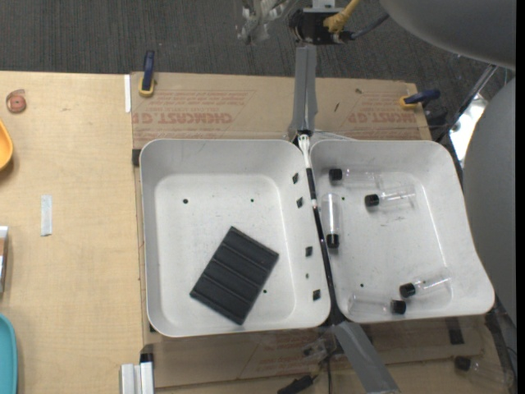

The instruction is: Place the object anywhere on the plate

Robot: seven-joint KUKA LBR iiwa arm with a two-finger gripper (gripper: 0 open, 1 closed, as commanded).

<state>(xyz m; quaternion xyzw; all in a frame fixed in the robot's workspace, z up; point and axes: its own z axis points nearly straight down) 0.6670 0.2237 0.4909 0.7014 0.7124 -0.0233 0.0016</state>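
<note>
A black ridged rectangular plate [235,274] lies flat and turned at an angle in the front middle of the left bin [164,179]. Several clear vials with black caps lie in the right bin [447,220]: one upright along its left wall [331,218], two near the back [388,197] [343,174], and two near the front [423,286] [379,306]. My gripper [261,11] hangs high beyond the far edge of the bins, at the top of the view. It is blurred and well away from the plate and the vials.
The grey arm [459,11] bulks in the top right corner and down the right side. Cardboard [246,109] lies behind the bins, held by clamps [148,72] [418,99]. A wooden bench top [66,220] stretches to the left with small items on it.
</note>
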